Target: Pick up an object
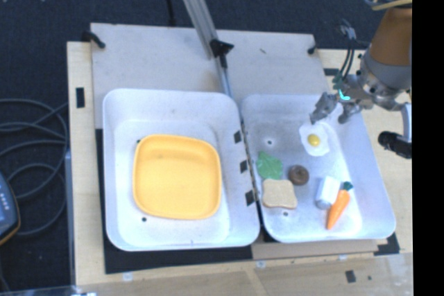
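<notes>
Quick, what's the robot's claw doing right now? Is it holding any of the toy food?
Gripper: open, holding nothing, above the right bin just up from the fried egg.

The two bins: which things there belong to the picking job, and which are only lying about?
For the job (pickable, right bin):
fried egg
green leaf
brown donut
toast slice
white bottle
carrot
gripper, above the egg

Just lying about:
yellow plate, left bin
metal pole
</notes>
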Available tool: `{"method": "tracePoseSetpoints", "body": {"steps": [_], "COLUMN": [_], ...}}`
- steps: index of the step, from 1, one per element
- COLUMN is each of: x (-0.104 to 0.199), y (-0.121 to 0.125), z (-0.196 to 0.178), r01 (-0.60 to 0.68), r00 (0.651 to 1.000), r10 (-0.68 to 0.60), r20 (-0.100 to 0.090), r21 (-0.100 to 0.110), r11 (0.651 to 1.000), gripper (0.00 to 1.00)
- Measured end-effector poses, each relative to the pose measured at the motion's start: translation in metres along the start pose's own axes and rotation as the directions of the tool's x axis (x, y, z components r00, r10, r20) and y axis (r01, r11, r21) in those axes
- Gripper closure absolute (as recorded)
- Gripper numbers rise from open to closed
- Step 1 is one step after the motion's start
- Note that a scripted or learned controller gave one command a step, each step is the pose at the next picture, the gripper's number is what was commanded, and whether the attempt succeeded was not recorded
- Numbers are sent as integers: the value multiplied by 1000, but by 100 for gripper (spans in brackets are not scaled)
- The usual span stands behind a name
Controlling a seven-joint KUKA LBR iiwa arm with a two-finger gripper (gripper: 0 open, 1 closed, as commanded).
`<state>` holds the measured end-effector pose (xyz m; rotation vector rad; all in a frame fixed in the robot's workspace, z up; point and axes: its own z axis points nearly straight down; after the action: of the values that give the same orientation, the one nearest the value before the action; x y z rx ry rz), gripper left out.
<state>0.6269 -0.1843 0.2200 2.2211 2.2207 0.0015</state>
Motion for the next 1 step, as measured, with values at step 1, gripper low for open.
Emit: {"method": "tracePoseSetpoints", "body": {"steps": [1], "x": [0], "y": [0], "z": [0], "r01": [0], "r00": [1000], "r10": [0], "r20": [0], "r21": [0], "r11": [1000], "gripper": [0]}}
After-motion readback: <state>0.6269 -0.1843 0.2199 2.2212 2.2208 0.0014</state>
